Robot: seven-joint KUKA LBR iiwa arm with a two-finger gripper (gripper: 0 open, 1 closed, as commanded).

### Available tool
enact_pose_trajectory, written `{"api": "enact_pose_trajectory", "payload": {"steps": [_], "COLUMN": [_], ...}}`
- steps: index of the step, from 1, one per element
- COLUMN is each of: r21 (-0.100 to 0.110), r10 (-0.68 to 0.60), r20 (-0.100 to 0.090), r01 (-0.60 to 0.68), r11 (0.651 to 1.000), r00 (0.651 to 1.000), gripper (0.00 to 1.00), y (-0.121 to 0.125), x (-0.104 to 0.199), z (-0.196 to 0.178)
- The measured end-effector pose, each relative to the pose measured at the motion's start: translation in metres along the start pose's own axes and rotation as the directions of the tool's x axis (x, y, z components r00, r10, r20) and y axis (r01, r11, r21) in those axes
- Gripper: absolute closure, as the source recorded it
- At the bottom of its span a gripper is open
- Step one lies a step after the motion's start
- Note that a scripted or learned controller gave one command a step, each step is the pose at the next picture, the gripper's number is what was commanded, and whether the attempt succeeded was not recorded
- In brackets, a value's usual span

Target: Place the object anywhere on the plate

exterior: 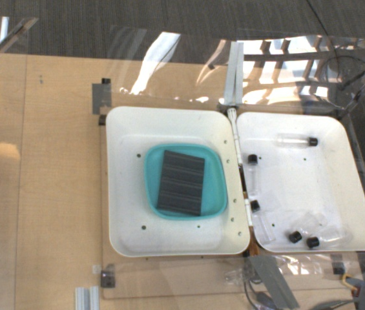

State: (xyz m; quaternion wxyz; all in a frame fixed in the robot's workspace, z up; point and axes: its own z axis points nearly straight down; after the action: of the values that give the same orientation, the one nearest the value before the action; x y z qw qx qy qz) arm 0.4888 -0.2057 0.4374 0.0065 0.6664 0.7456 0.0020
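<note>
Two white bins side by side on a tan bench point(40, 173), dark block point(181, 183) resting on the teal plate point(216, 196).
Lying flat near the middle of the plate inside the left bin point(124, 231), ribbed face up, turned slightly askew, with teal rim visible all round. Scattered in the right bin point(298, 186): a clear tube point(295, 141) with a black cap near the far wall, small black-capped clear pieces point(303, 239) along the left wall and toward the near edge.

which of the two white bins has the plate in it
The left shallow white bin: it holds the teal plate with a dark ribbed block on it. The right bin has small clear black-capped pieces.
</note>
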Motion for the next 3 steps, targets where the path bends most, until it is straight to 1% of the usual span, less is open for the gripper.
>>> {"api": "enact_pose_trajectory", "payload": {"steps": [1,2,3], "r21": [0.000,0.000,0.001], "r10": [0.136,0.317,0.442], "r20": [0.000,-0.001,0.000], "r01": [-0.136,-0.317,-0.442], "r11": [0.991,0.948,0.897], "r00": [0.991,0.948,0.897], "gripper": [0.00,0.00,0.00], "y": [-0.0001,0.0005,0.0009], "x": [-0.0001,0.0046,0.0066], "z": [0.0000,-0.0001,0.0000]}}
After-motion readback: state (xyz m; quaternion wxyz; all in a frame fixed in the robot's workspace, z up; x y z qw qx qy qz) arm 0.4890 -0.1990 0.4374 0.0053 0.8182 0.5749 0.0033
